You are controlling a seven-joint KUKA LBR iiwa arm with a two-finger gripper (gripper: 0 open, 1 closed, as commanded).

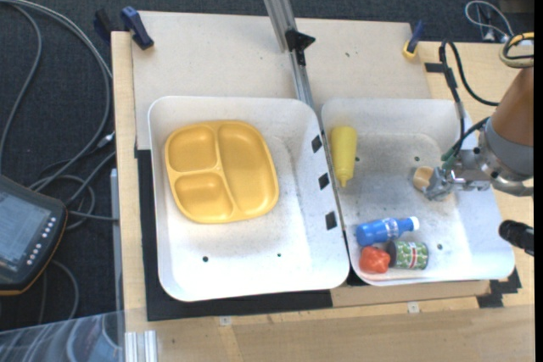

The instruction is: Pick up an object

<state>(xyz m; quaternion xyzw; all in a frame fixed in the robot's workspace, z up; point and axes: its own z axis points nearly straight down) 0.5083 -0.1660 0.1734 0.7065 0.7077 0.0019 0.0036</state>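
— Nearest the camera, what is lying in the right bin (475,208)?

— Three things are crowding its front edge: a red tomato-like lump (375,259), a small green-and-red can (411,254) touching it, and a blue bottle with a white cap (386,229) just behind, its long axis running left to right.

— Where is the gripper (438,184) sitting?

— It is hanging over the bin's right half, with a small tan object (422,177) right at its tip. Whether the jaws are gripping that piece, I cannot tell.

— Anything else?

— A smooth yellow squeeze bottle (343,153) is lying lengthwise, well to the left. A glossy yellow divided plate (221,171) is resting in the left bin (254,267).
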